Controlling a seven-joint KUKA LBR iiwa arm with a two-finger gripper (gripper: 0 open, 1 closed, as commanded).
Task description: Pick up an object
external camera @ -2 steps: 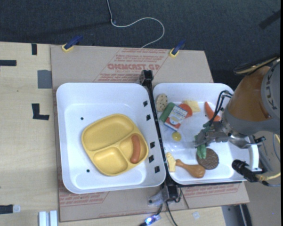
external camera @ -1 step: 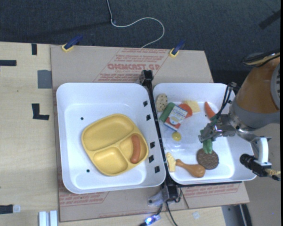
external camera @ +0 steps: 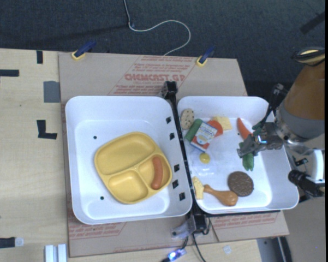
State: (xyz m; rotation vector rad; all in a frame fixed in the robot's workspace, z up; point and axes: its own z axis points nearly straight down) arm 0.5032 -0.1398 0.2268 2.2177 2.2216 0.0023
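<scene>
The gripper [external camera: 249,148] is clamped on a green vegetable [external camera: 249,160]; far to its upper left, cardboard [external camera: 153,75] reads "CHEMCAST GP".

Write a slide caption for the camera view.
End effector over the right bin by a green vegetable; sausage on yellow tray.

Left bin [external camera: 79,146]: yellow divided plate [external camera: 125,165] with a sausage [external camera: 159,171] in its right compartment. Right bin [external camera: 262,198]: gripper [external camera: 249,146] low over the right side, just above a green vegetable [external camera: 249,161]. Carrot [external camera: 243,127] behind it, brown patty [external camera: 240,183] in front, drumstick [external camera: 220,194] near the front wall, small carton [external camera: 204,135] toward the left.
</scene>
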